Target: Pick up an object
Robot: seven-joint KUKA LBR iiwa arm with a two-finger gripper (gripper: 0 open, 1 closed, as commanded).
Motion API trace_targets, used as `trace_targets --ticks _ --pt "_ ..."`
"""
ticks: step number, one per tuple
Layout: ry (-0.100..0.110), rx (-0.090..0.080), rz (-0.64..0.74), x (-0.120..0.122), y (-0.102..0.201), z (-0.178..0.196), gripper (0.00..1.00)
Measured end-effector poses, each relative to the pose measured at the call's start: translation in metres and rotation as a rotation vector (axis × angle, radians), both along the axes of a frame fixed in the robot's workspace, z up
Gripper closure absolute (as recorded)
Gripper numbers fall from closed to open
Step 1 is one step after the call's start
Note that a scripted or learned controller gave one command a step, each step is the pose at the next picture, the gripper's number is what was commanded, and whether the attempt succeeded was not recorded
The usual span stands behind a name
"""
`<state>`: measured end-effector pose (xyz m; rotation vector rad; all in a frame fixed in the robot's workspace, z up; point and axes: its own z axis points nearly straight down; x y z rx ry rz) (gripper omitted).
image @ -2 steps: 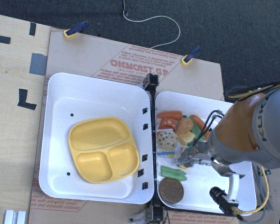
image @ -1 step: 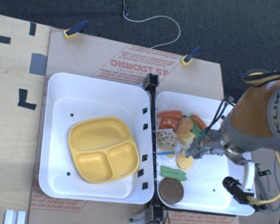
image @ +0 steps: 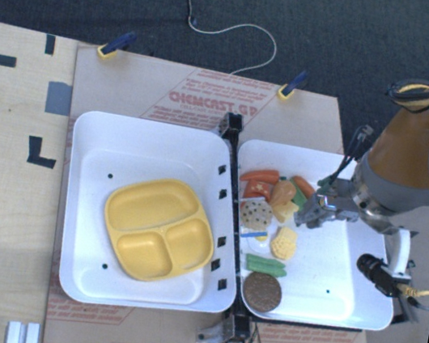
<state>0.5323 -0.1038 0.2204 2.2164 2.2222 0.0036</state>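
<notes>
Nearest, brown round patty [image: 262, 292] is lying alone; gripper [image: 311, 212] is hovering beside yellow corn [image: 284, 243], its state unclear; better descending straight, well centred.

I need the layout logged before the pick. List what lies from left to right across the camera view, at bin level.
Left shallow white bin → yellow three-compartment plastic plate → black divider between the bins → round brown patty → gripper → right shallow white bin.

Toy foods lie clustered along the right bin's [image: 339, 304] left side: tomato [image: 258, 183], cracker [image: 255, 212], corn [image: 284, 242], green bean [image: 265, 265], brown patty [image: 262, 292].
</notes>
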Motion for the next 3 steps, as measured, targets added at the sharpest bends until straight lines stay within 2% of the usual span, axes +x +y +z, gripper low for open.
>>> trace_targets --ticks 1,2,3 --pt "0.005 0.001 -0.001 0.0 0.001 0.004 1.0" --pt "0.005 0.002 0.004 0.022 0.045 -0.002 1.0" --pt "0.004 0.003 0.006 0.041 0.103 0.006 1.0"
